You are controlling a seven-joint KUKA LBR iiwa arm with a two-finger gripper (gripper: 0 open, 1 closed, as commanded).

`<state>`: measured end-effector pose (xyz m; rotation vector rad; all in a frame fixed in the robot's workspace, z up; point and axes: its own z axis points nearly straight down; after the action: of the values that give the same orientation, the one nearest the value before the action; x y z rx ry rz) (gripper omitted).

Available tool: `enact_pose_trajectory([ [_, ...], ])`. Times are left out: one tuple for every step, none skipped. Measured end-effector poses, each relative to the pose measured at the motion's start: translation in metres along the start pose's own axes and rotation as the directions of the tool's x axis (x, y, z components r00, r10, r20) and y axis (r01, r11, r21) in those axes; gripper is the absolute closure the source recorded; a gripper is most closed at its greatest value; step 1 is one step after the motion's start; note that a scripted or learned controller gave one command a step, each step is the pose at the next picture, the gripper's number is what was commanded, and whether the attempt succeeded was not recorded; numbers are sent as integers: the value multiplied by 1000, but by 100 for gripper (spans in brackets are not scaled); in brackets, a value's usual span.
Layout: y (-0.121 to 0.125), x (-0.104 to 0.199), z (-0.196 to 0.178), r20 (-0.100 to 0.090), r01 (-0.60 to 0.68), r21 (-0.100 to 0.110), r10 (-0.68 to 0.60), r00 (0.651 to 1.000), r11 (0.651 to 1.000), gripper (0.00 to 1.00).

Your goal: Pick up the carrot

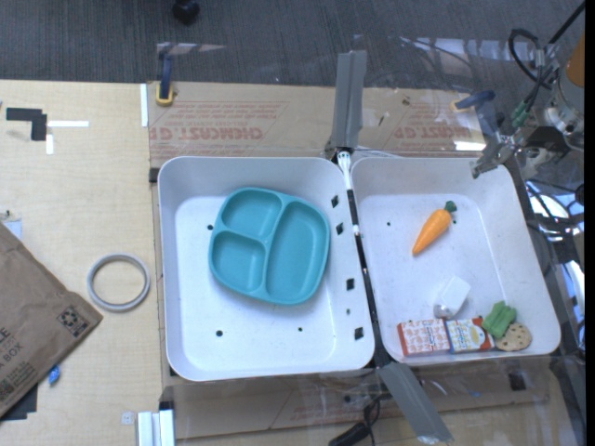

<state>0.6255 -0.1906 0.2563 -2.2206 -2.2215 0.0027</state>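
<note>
Cardboard [37, 328] lies at the far left on the wooden bench [74, 203], its corner printed with a small square code and partial dark letters too cut off to read. Just right of it sits a grey tape ring [118, 281]. Behind the bins, a flattened brown box [246, 119] carries upside-down red lettering that appears to read "CHEMCAST GP".

Next comes the left bin [177, 249], holding a teal divided plate [270, 245] with three compartments, tilted a little.

Beside it, the right bin [390, 277] holds the carrot [433, 229], a toy with an orange body and a green top, lying at a slant near the bin's middle, apart from everything else. Nearer the front lie a small white block [452, 295], a red and white carton [444, 335] whose print is too small to read, a green toy [499, 319] and a cookie [513, 338], these last three close together along the front wall.

At the upper right edge, the gripper [493, 156] hangs over the right bin's far corner, well apart from the carrot. Whether its fingers are parted or closed cannot be told, and nothing is visible between them.
</note>
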Motion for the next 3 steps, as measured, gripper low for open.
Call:
enact_pose_trajectory([
  [28, -4, 147, 0, -221, 0, 221, 975, 975, 0],
  [-19, 41, 165, 0, -96, 0, 96, 995, 995, 0],
  [-19, 40, 155, 0, -100, 0, 100, 995, 995, 100],
])
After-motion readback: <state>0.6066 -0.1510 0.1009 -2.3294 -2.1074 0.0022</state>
